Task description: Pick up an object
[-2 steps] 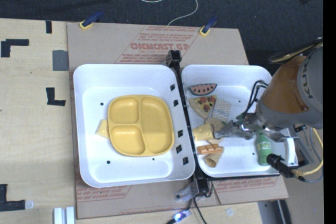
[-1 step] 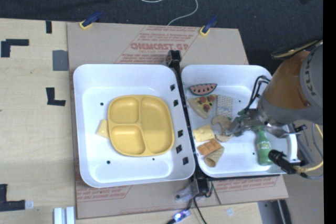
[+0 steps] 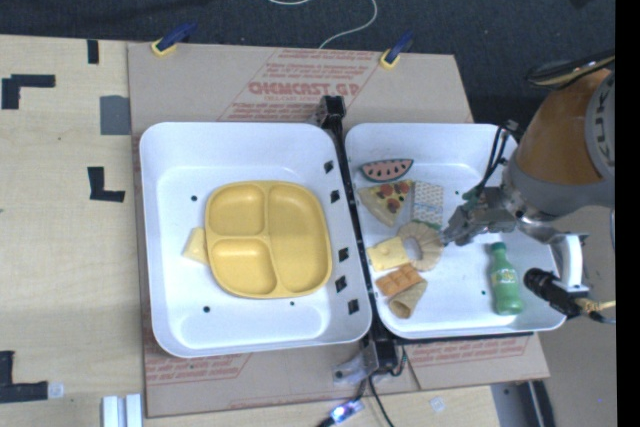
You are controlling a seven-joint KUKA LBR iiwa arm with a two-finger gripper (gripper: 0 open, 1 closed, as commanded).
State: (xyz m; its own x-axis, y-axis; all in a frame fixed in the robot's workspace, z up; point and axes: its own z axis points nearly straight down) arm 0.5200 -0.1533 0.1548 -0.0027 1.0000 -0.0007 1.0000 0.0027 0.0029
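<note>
Toy food pieces (image 3: 400, 245) lie heaped at the left of the right bin (image 3: 455, 310), and I judge I'm on the approach, jaws (image 3: 462, 225) low just beside them, grip state unclear; next comes settling over one piece.

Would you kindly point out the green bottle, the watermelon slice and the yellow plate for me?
Green bottle (image 3: 505, 281): camera view, on its body.
Watermelon slice (image 3: 386, 169): camera view, on its red flesh.
Yellow plate (image 3: 268, 238): camera view, where its dividers meet.
</note>
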